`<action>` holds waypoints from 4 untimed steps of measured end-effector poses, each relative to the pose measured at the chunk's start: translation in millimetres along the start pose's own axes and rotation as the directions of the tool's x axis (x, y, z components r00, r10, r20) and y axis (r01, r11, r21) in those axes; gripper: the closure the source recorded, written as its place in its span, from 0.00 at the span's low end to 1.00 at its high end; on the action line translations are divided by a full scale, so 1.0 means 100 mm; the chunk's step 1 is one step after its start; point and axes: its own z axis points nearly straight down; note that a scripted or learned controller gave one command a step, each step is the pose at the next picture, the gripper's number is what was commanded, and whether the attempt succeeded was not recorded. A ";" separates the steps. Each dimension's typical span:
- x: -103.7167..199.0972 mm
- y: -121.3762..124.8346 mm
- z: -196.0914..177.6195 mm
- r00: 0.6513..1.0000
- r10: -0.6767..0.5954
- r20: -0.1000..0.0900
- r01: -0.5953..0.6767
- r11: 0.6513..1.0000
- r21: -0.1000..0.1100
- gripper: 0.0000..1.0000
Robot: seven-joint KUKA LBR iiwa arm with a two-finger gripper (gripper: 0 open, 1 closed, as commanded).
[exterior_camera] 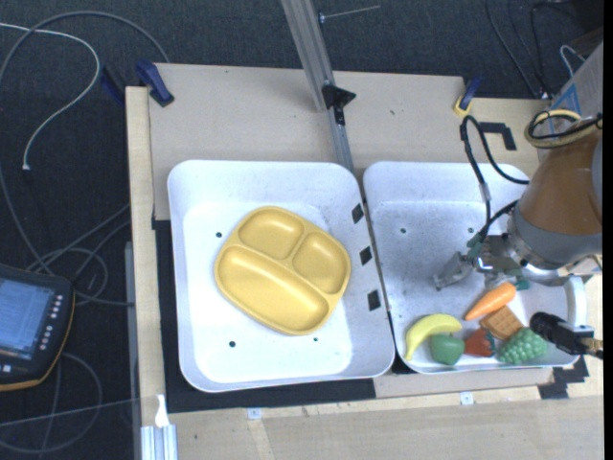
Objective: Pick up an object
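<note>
My gripper (461, 266) hangs low over the right bin (421, 199), in its middle right part, with the orange-banded arm (565, 199) coming in from the right. Its fingers stand apart and nothing is between them. Just below and right of it lies an orange carrot (491, 301). Along the bin's front edge sit a yellow banana (428, 331), a green apple (445, 349), a small red piece (478, 342), a tan waffle-like block (501, 324) and green grapes (523, 347).
A yellow divided plate (283, 269) lies in the left bin (192, 218). A grey metal post (316, 56) rises behind the bins. Black cables (479, 161) hang over the right bin's back corner. A tablet (29, 324) lies off the bench to the left.
</note>
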 end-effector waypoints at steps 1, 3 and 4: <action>0.00 0.02 -0.14 1.000 -0.001 0.001 0.001 1.000 -0.008 1.00; 0.01 0.15 -1.18 1.000 -0.001 0.005 0.001 1.000 -0.015 1.00; 0.01 0.16 -1.59 1.000 -0.002 0.005 0.002 1.000 -0.013 1.00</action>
